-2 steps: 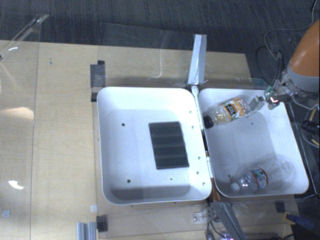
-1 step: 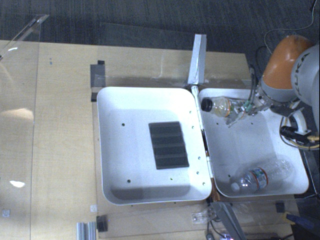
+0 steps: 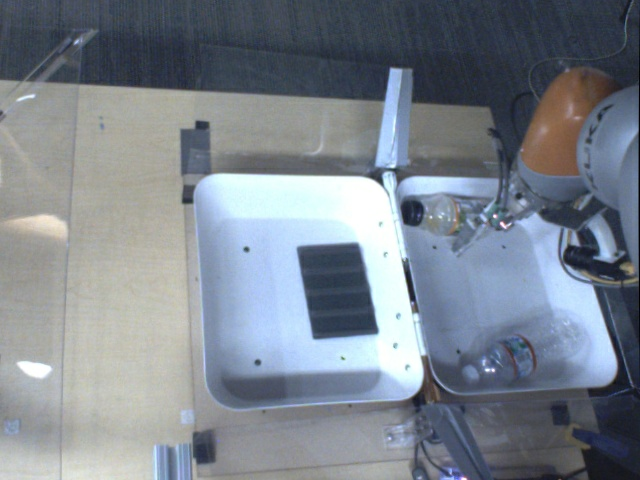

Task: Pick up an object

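A clear plastic bottle with a black cap point(image 3: 428, 212) lies on its side in the far left corner of the right bin point(image 3: 500, 278). My gripper point(image 3: 478, 222) is low in that bin, right at the bottle's base end; whether it touches the bottle is unclear. A second clear bottle with a coloured label point(image 3: 505, 358) lies near the front edge of the right bin. A black ribbed rectangular block point(image 3: 337, 290) rests flat in the middle of the left bin point(image 3: 230, 268).
The arm's orange band point(image 3: 562, 118) and grey wrist hang over the right bin's far right corner. A black cable point(image 3: 590, 260) loops by the bin's right wall. A metal post point(image 3: 394, 118) stands behind the gap between the bins.
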Robot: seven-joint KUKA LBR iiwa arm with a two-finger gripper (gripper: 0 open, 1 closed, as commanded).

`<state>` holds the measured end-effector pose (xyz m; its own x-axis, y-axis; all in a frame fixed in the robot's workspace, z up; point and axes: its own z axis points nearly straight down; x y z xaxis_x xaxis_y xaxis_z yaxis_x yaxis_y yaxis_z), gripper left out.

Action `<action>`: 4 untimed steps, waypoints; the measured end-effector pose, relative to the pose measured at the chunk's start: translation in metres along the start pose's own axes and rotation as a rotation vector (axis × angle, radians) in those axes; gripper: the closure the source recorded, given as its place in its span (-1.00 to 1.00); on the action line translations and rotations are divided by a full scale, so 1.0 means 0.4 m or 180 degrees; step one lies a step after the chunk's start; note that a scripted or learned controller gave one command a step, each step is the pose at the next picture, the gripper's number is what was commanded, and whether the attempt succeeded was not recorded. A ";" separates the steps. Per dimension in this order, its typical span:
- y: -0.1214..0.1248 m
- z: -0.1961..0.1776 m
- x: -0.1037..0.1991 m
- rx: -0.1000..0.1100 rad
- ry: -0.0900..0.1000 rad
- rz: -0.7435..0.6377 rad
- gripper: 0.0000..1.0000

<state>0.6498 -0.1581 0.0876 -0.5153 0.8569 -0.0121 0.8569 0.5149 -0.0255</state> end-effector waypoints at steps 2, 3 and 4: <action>0.014 0.005 -0.026 0.0014 0.0075 -0.0360 -1.00; -0.002 -0.013 -0.032 0.0061 0.0094 -0.0344 1.00; 0.044 -0.265 0.005 -0.0107 0.0021 0.0229 1.00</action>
<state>0.6655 -0.1450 0.1930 -0.4524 0.8918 -0.0061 0.8917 0.4525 0.0088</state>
